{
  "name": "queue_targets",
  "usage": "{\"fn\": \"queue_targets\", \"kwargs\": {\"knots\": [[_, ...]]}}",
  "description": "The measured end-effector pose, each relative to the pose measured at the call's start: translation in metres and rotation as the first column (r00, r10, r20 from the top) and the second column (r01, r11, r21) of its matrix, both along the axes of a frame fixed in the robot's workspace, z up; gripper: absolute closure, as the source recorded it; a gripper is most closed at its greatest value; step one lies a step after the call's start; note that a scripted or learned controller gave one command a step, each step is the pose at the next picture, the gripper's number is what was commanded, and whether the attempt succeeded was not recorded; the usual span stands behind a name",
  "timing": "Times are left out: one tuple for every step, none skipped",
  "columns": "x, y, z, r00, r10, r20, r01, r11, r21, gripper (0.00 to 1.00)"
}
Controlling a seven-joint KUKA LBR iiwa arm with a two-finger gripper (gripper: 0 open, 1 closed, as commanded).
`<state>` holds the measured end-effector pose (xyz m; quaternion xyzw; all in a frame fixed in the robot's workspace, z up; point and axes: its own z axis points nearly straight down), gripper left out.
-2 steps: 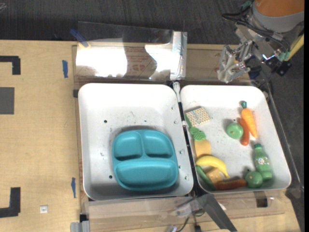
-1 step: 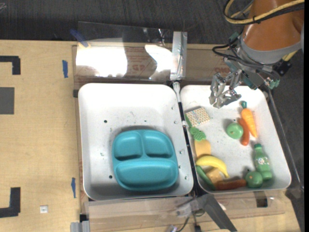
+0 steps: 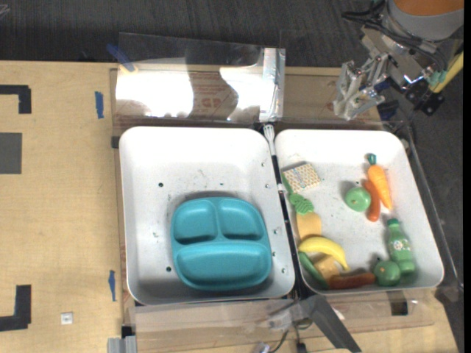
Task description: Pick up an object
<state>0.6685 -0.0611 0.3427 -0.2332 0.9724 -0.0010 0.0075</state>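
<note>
Carrot (image 3: 379,186), taken here as the likeliest pick: inside the right bin (image 3: 335,157), close to that bin's right wall and in its far half. Orange body with a green top, long axis running roughly from the bin's far wall toward its near wall, tilted a little, green end farthest away. Touching or nearly touching a green apple (image 3: 358,197) on the side toward the bin's middle; hard to say which. Further toward the bin's near wall, a green bottle (image 3: 398,240); at the near-left corner, a banana (image 3: 324,250) among other toy food.

Gripper (image 3: 355,94) outside the right bin, above the bench just beyond the bin's far wall, about mid-width. Spread or pressed together: cannot tell at this slant.

Judged from this: carrot forward of the gripper and off toward the bin's right wall, so a move inward across the far wall and down, closing across the carrot's narrow width rather than along its length. Apple alongside a likely obstacle.
</note>
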Motion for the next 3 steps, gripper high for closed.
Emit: {"fn": "queue_targets", "kwargs": {"knots": [[-0.001, 0.005, -0.069, 0.996, 0.089, -0.013, -0.089, 0.996, 0.001, 1.0], [0.0, 0.023, -0.046, 0.981, 0.195, -0.003, -0.195, 0.981, -0.002, 1.0], [0.0, 0.034, -0.009, 0.979, 0.205, -0.002, -0.205, 0.979, -0.003, 1.0]]}}
